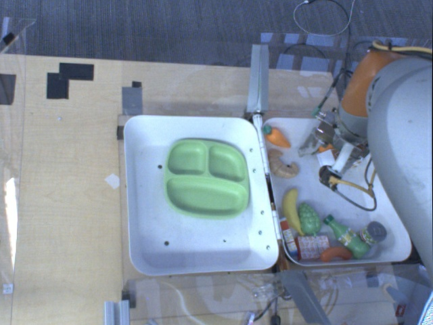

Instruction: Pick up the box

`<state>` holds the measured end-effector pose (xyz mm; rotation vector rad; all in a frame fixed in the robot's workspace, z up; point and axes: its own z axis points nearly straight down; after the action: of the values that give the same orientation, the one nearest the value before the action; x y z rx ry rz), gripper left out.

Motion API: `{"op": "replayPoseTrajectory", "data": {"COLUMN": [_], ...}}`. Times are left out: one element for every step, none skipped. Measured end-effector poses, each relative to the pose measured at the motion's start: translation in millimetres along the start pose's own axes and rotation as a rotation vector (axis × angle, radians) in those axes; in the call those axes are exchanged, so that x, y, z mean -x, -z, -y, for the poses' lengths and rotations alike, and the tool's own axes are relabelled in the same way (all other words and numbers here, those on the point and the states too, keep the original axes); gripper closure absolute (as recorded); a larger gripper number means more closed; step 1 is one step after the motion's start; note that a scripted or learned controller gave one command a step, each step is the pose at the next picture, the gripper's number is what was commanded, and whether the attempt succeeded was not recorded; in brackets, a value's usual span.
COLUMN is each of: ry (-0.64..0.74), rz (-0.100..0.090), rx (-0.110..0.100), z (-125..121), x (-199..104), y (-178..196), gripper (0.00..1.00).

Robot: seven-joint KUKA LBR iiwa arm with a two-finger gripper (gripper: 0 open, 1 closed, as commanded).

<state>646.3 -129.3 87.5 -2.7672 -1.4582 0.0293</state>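
Right of centre frame: white right bin [306,189], crowded along its lower edge. At that lower edge, lying flat against the near wall: small box [311,246], pale with red ends, just beside the banana [291,210] and below a knobbly green fruit [308,219]. Just right of the box: green bottle [345,234] on its side, then a grey-capped jar [374,232].

Upper part of the same bin: toy carrot [276,137] and a brown ring-shaped piece [283,166].

Upper right: grey arm [406,141] with orange band, reaching down to the gripper [333,156] over the bin's upper half, well apart from the box. Claw released or clenched: cannot tell, too cluttered. Black cable [353,188] looping beneath it.

Centre frame: left bin [145,181] bearing a green divided plate [206,178].
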Motion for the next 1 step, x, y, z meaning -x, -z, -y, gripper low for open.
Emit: {"op": "replayPoseTrajectory", "data": {"ry": [-0.058], "rz": [-0.018], "rx": [0.025], "z": [-13.0], "x": [55.4], "y": [0.2], "gripper": [0.0]}}
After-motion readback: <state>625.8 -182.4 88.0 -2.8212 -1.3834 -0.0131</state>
